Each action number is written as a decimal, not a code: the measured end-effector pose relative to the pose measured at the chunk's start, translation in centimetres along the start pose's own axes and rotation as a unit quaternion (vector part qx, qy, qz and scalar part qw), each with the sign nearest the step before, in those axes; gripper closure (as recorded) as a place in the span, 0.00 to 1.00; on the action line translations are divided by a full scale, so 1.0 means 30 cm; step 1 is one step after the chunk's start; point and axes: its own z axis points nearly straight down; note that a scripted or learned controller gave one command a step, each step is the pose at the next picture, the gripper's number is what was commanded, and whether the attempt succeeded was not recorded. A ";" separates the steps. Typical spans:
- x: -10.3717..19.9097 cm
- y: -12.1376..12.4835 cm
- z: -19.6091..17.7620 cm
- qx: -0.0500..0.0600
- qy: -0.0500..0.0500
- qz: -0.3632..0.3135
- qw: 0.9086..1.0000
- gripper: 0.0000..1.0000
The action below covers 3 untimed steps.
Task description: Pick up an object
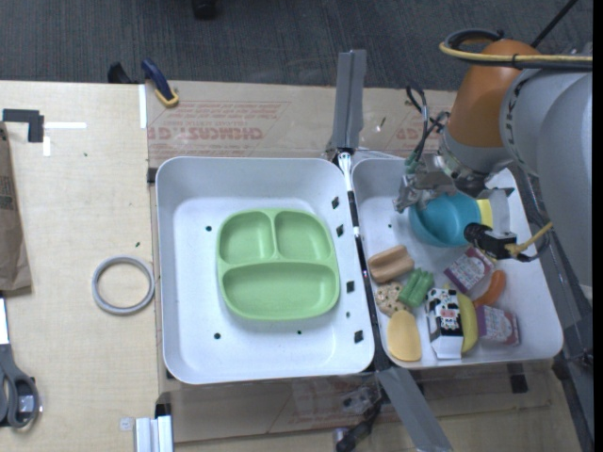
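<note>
My gripper (423,192) hangs over the back of the right bin (537,342), below the orange wrist band. A teal rounded cup-like object (447,219) sits right against it, just beneath and to its right. Whether the gripper touches or grips the teal object is hidden by the wrist. Further forward in the same bin lie a brown bread roll (389,263), a cookie (386,298), a green piece (415,288), a yellow slice (404,337), a cow-patterned carton (441,313), a banana (468,324) and purple packets (468,271).
The left bin (179,252) holds a green divided plate (278,264). On the bench to the left lie a grey ring (123,283) and scissors (14,398). A blue clamp (160,81) sits at the back.
</note>
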 end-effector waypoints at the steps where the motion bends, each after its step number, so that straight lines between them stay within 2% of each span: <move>1: 0.224 0.040 -0.288 0.001 -0.005 0.115 0.993 1.00; 2: 0.224 0.040 -0.288 0.002 -0.005 0.115 0.993 0.00; 3: 0.050 -0.005 -0.288 0.002 -0.005 0.041 0.999 0.00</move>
